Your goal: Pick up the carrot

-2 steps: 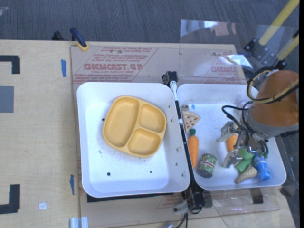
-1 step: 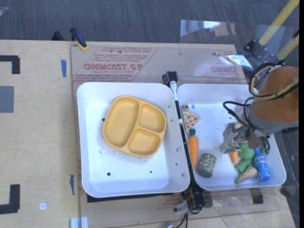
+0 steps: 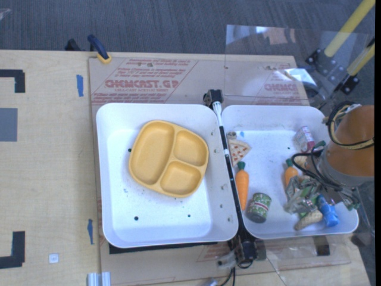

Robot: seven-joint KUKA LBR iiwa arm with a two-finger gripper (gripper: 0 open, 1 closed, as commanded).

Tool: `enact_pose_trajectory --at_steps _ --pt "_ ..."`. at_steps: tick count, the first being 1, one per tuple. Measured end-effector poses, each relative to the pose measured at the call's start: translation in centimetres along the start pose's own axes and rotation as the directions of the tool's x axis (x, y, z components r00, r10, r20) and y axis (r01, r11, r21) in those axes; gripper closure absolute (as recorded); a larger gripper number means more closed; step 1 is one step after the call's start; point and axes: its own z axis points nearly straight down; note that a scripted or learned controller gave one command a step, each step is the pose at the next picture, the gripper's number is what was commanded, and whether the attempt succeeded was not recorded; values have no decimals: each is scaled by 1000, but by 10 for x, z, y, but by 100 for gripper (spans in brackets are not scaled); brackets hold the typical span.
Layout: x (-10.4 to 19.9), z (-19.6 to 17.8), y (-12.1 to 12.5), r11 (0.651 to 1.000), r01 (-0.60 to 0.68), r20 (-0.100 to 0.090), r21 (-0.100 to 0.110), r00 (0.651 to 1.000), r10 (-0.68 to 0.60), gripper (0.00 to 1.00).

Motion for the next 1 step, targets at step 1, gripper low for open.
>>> enact_pose_trajectory --at_steps 1 --pt "-81 -3 21 965 -264 -8 -4 965 264 100"
